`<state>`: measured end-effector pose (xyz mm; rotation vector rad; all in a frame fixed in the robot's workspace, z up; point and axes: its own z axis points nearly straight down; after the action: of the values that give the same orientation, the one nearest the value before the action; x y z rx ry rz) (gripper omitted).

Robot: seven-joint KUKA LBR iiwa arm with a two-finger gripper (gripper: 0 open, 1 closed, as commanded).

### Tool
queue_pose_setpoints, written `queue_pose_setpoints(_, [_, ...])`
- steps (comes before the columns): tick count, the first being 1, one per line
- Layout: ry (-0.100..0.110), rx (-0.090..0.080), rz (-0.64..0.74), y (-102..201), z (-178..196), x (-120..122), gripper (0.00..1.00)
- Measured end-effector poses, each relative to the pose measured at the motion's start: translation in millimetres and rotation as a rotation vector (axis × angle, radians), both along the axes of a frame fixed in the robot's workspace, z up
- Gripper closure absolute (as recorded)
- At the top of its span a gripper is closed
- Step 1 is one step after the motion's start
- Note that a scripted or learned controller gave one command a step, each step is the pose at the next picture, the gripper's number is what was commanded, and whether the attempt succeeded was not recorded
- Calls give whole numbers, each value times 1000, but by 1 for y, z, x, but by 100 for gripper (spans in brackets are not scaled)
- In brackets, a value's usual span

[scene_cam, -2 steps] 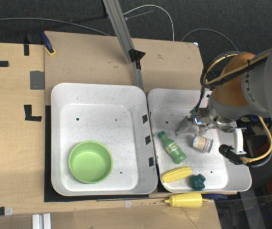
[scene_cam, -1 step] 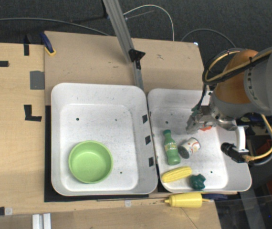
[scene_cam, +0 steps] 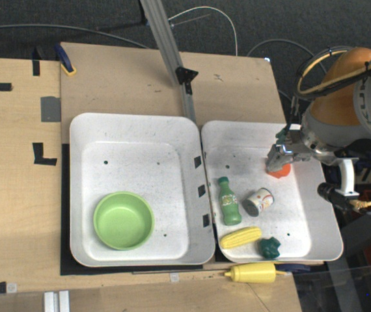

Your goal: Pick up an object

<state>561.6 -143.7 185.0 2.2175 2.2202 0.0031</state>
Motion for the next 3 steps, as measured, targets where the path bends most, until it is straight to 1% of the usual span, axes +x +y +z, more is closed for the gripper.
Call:
queue_pose_setpoints(1, [0,0,1,2,43,3,100])
queue_pose_setpoints(2, [-1,0,1,2,96,5,100])
queue_pose_setpoints(3, [5,2,5,54,95,12,100])
